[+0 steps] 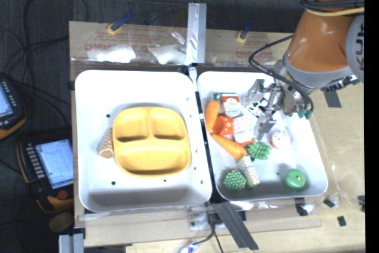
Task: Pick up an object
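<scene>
My gripper [265,107] hangs over the upper middle of the right bin [314,151], its fingers apart with nothing between them. Below it lies a heap of toy food: a red and white carton [231,107], a white packet [243,128], two carrots [211,116] [228,146], and a leafy green piece [259,151]. A small white and red round item [279,138] sits just to the gripper's lower right. Along the bin's near side lie a bumpy green vegetable [234,179], a pale block [251,175] and a green apple [295,178].
The left bin [89,186] holds a yellow divided plate [151,139] with a waffle cone [106,145] at its left edge. A raised divider [201,139] separates the bins. The orange band of the arm [317,41] looms at the upper right.
</scene>
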You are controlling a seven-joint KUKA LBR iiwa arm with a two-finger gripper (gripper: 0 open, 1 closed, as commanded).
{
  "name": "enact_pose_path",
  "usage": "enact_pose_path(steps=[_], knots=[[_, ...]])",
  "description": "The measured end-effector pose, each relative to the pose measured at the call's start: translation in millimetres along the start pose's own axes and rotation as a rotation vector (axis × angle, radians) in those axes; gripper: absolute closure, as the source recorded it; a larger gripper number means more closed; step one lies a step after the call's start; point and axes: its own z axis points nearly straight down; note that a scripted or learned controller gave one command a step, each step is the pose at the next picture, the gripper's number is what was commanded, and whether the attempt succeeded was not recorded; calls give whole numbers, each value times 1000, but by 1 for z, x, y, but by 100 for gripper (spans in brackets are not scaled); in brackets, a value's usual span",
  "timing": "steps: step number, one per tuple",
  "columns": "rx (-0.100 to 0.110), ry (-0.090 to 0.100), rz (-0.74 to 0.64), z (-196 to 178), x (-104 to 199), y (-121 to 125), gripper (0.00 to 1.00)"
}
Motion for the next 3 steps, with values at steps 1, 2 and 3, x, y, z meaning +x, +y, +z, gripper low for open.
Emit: enact_pose_path(steps=[1,2,3], knots=[[-1,-13,164,126,28,4,0],[1,-21,183,125,68,6,0],[-2,-11,290,127,-8,7,0]])
